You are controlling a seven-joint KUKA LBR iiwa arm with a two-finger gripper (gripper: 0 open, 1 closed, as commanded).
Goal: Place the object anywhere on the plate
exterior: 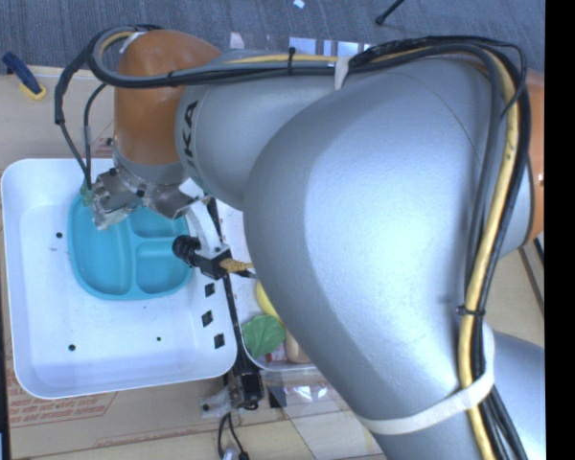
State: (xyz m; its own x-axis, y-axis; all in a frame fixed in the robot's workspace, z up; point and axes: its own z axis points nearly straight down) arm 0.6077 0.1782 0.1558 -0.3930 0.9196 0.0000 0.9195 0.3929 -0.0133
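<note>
Arm (383,228): mine, grey and bulky, reaching in from the right and covering most of the right bin; the orange band (149,99) sits over the far edge of the left bin, wrist bent downward.

Tabletop (57,405): a strip of it shows along the near edge, below the bins.

Left bin (38,343): white and shallow, holding the plate in its far half.

Plate (125,262): blue, with compartments, lying flat; what I can see of it carries nothing.

Right bin (268,364): a near-left corner shows under my arm, with a green leafy piece (262,335), a yellow thing (265,302) just beyond it and something reddish beside them.

Pincer (110,204): hanging low over the plate's far-left corner, close to its surface. From this angle I cannot tell whether it is spread or closed, nor whether anything is in it.

Object: I cannot pick it out with certainty; it may be one of the pieces in the right bin, or hidden under my wrist.

Progress: I judge the task unfinished, since nothing visibly rests on the plate. I am placed over it as for a release.
</note>
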